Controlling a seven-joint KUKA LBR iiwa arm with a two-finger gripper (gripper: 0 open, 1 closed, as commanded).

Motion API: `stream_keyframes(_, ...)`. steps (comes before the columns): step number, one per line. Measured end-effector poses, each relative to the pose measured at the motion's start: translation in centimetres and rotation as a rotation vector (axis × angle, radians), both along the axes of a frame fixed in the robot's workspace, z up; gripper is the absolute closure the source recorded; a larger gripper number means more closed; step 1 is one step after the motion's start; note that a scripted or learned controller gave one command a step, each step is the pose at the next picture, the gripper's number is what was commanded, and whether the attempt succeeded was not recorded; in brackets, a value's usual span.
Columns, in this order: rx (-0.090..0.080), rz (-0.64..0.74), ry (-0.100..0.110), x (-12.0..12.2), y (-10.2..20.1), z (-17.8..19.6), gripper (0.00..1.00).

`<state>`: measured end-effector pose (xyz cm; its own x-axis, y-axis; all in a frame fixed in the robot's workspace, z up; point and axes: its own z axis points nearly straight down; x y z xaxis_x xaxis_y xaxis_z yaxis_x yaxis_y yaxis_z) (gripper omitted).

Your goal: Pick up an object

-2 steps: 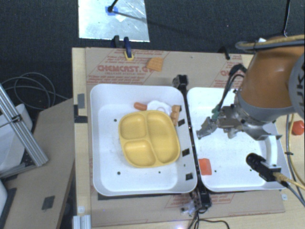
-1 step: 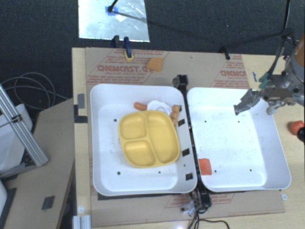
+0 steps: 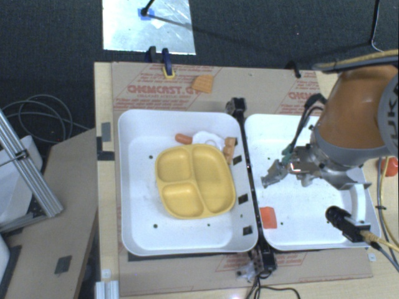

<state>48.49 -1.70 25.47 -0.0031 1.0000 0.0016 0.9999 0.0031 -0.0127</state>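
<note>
My gripper (image 3: 272,175) hangs over the left part of the right bin (image 3: 293,126), pointing down and to the left, with the arm coming in from the right. A small orange-red block (image 3: 267,217) lies on that bin's floor, just below the gripper and apart from it. In the left bin (image 3: 134,167) sits a yellow divided plate (image 3: 193,180). Behind the plate lie an orange sausage-shaped piece (image 3: 184,139) and a white object (image 3: 207,139). A tan piece (image 3: 229,148) rests by the right wall of the left bin.
The black divider clips (image 3: 237,108) mark the ridge between the two bins. A tan cracker-like piece (image 3: 202,83) lies on the bench behind the left bin, near a blue and yellow clamp (image 3: 166,62). A shiny sheet (image 3: 149,17) lies farther back.
</note>
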Motion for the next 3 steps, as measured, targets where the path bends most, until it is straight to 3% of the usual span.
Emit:
stream_keyframes(1, -0.005, -0.006, -0.022, 1.7, -5.3, 6.5, 0.0)
stream_keyframes(2, 0.0, 0.003, -0.011, 0.1, -1.9, 2.0, 0.0)
stream_keyframes(3, -0.002, 0.006, -0.025, 7.2, 1.9, 7.7, 0.0)
